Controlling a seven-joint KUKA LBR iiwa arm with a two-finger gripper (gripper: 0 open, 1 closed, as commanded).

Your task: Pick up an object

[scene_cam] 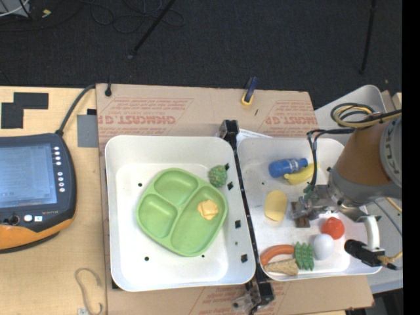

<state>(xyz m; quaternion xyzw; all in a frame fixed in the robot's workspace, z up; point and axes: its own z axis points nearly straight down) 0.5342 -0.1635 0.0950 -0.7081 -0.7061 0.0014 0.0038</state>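
Observation:
My gripper is low in the right bin, near its middle. It sits just right of a pale yellow block and left of a red ball. A white egg lies below the red ball, with a green spiky piece beside it. An orange sausage and a tan bread slice rest at the bin's front edge. Toward the back, a blue bottle lies against a yellow banana. I see nothing lifted off the bin floor.
The left bin holds a green divided plate with a small yellow piece on it and a green broccoli at its upper right. A tablet lies at far left. A black divider separates the bins.

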